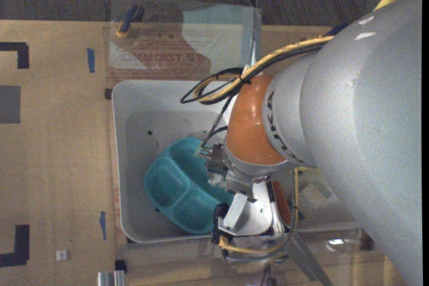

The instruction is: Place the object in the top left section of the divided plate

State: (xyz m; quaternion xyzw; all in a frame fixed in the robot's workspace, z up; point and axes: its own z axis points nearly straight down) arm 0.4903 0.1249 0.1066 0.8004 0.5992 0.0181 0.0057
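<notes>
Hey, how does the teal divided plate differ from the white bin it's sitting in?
The divided plate is teal, while the bin is white. The plate is rounded and split into compartments; the bin is a square-cornered tray with one undivided floor. The plate is much smaller, lies inside the bin and looks tilted, while the bin sits flat on the bench. The arm covers part of each. Both are shallow and open-topped.

A pale wooden bench [53, 164] carries a shallow white bin [134, 110] near its middle. Black tape marks [17, 53] lie along the bench's left edge, short blue tape strips [90, 60] sit beside the bin, and a clear sheet [181, 37] lies at the far edge.
</notes>
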